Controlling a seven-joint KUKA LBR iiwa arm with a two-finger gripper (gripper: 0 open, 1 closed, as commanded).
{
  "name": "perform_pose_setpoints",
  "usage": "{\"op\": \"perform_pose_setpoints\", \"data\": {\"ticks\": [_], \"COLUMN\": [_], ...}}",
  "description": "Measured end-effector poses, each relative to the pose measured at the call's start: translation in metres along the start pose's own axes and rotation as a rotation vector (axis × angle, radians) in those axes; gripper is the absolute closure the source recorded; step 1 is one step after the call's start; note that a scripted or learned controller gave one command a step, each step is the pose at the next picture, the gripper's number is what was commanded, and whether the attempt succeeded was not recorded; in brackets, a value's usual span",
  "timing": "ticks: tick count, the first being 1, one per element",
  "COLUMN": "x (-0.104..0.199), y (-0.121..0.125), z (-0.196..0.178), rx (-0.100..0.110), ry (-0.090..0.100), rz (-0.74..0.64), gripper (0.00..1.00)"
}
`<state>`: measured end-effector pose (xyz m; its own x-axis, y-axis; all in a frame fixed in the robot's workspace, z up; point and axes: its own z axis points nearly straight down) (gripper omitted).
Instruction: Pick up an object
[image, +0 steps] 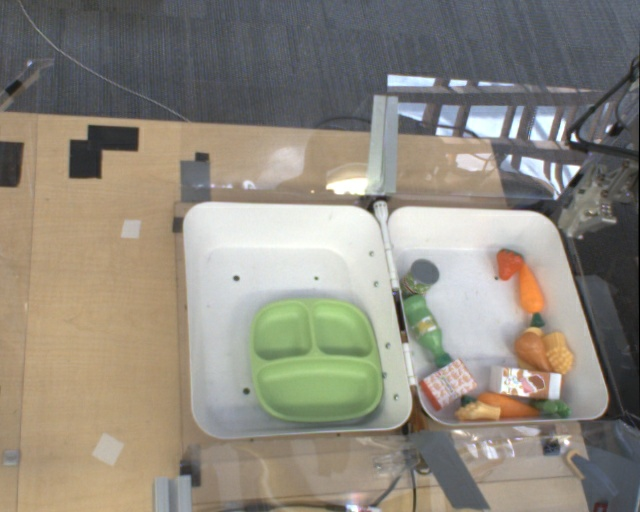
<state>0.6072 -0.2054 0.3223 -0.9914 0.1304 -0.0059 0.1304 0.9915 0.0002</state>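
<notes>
Hand state could not be told; nothing was held, and the best pick was judged to be the green bottle (424, 326), lying apart at the right bin's (470, 235) left wall, approached straight down. Count: one green tray (315, 358) in the left bin (215, 300); right bin held one bottle, two carrots, two small cartons, a few other toy foods.

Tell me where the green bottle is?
The green bottle lies in the right bin, along its left wall beside the divider, with a grey disc just above it and a small red box below it.
</notes>
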Motion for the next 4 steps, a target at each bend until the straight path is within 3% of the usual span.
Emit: {"op": "perform_pose_setpoints", "data": {"ticks": [1,2,3,4], "x": [-0.056,-0.003,-0.041,0.013], "y": [0.016,0.000,0.007,0.021], "z": [-0.050,0.003,-0.075,0.044], "rx": [0.000,0.000,0.000,0.000], "ry": [-0.009,-0.001,-0.012,0.004], "rz": [0.128,0.167,0.278,0.342], "gripper": [1.00,1.00,1.00,1.00]}}
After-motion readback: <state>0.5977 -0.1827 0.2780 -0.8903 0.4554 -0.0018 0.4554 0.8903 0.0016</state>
